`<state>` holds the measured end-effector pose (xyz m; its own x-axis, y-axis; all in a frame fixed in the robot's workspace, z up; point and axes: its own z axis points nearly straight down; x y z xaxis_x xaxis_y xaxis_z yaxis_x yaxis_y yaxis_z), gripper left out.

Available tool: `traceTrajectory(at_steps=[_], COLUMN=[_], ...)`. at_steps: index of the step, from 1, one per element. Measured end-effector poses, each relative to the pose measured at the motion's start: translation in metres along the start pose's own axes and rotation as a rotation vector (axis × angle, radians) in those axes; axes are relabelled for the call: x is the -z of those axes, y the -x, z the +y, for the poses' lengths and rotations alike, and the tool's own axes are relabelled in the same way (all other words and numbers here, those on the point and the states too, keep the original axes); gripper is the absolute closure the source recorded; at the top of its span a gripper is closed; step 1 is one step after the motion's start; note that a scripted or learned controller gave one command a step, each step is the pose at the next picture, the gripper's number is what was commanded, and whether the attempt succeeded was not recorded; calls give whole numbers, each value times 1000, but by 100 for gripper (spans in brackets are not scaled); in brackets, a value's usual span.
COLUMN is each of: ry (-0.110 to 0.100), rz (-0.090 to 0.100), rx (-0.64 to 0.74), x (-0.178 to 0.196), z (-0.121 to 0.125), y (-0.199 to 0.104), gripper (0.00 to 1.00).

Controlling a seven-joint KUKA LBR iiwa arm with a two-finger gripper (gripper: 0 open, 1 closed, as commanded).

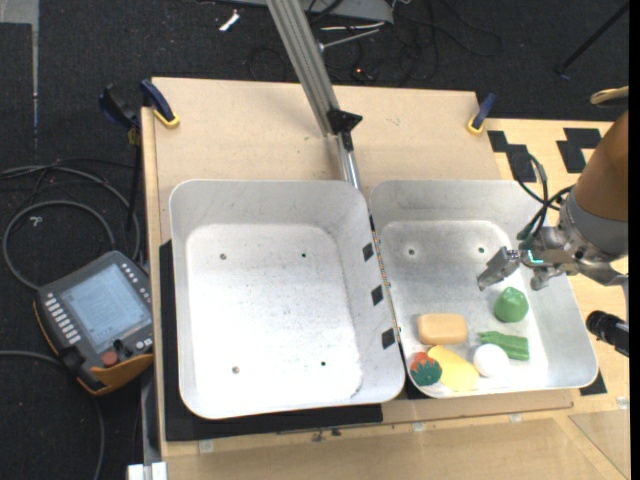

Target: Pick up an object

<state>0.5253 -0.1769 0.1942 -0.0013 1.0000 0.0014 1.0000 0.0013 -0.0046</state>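
The right bin (440, 218) holds several small items near its front. A green round object (511, 305) lies just below my gripper (518, 273), which hovers open over the bin's right side with nothing between its fingers. A tan block (441, 328) lies further left. At the front sit a red and green strawberry-like piece (425, 367), a yellow piece (457, 372), a white ball (491, 360) and a green elongated piece (506, 344).
The left bin (270, 298) sits beside the right one, sharing a raised rim at the middle. A slanted metal pole (305, 58) comes down to the bench behind the bins. A teach pendant (95, 313) lies on the floor at the left.
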Motion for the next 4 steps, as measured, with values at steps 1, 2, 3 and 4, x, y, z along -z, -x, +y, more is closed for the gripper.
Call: traceTrajectory(at_steps=[1,2,3,4], ry=[4,4,5,8], rz=[-1,0,0,-2], rx=[-1,-1,-1,-1], x=[2,-59,-100,-88], z=[1,4,5,5], y=[0,-5,-7,-6], gripper=[0,0,0,100])
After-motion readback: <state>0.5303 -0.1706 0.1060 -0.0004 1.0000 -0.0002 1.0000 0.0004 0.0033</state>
